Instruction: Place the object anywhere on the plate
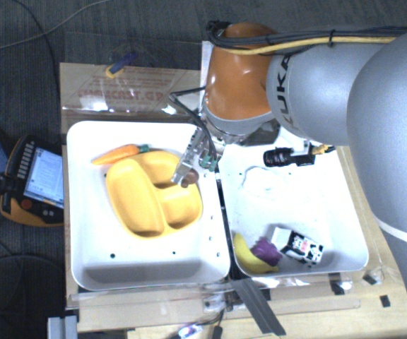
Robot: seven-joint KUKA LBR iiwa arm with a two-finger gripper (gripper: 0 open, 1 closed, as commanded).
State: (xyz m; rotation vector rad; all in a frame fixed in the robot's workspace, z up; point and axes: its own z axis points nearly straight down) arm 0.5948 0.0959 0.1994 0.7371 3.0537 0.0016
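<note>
The pincer (187, 177) is down low over the yellow plate (136, 203), tilted in from the right and hanging above the plate's right-hand compartment, close to the ridge that splits it. Whether it's apart or together I can't tell from up here. The angle hides that. There's a small brownish bit (189, 181) right at its tip, and I can't say if that's something carried or just part of the tool.

Moving outward, the plate sits in the middle of the left bin (90, 260), turned at a slant with both hollows bare. At its far rim lies a carrot (117, 152), flat and pointing left, touching the plate's edge. It's hard to call whether it rests on the rim or just beside it. My read is that the carrot is the thing to be placed, and lying there it's not properly on the plate. A pincer parked over the plate's hollow makes sense as a drop spot, though nothing shows clearly held.

Across the divider, the right bin (331, 210) holds the spares, bunched in the near corner and well apart from the action: a banana (244, 260), a purple lump (264, 248) touching it, and a white box (299, 246) just beside them. The arm (316, 83) crosses over that bin's far side.
</note>
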